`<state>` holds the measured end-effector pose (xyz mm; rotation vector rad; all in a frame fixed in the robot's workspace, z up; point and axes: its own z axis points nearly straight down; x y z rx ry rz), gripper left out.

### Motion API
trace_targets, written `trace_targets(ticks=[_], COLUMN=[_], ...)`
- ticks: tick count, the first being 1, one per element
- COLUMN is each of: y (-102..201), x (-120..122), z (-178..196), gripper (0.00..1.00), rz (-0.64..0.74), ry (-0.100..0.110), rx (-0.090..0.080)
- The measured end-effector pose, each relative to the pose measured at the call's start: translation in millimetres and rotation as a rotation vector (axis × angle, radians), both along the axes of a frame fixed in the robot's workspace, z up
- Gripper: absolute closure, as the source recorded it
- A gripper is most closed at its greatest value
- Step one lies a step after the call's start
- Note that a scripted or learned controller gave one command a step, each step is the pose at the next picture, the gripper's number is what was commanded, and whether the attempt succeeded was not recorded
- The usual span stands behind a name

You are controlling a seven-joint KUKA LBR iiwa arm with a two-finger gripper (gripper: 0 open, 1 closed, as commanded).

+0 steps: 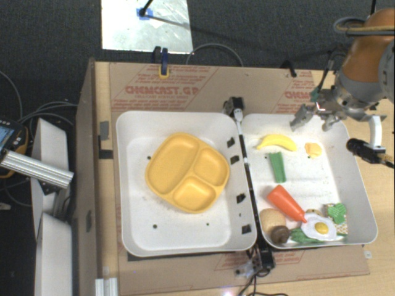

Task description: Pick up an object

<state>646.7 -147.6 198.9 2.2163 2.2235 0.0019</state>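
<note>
My gripper [314, 121] hangs over the far edge of the right bin [358, 184], open, with nothing between its fingers. Just below it in the bin lie a yellow banana [276, 142] and a small orange-yellow piece [313, 149]. Further forward are a green stick [276, 166] and an orange carrot [286, 202]. At the near edge sit a brown potato-like piece [274, 221], a fried egg [321, 228] and a green leafy piece [337, 213].
The left bin [139, 184] holds a yellow divided plate [187, 171]. A ridge with black clips [242, 165] separates the two bins. Both bins rest on a cardboard sheet [185, 88], with cables and metal rails off to the left.
</note>
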Motion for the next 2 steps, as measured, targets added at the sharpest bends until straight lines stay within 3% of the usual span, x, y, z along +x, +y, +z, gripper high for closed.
trace_targets(ticks=[1,2], y=[24.1,22.3], x=[-1.0,-1.0], z=[-120.0,-105.1], gripper=[0.0,1.0], rz=[0.003,0.005], ry=[0.006,0.011], rx=[0.002,0.003])
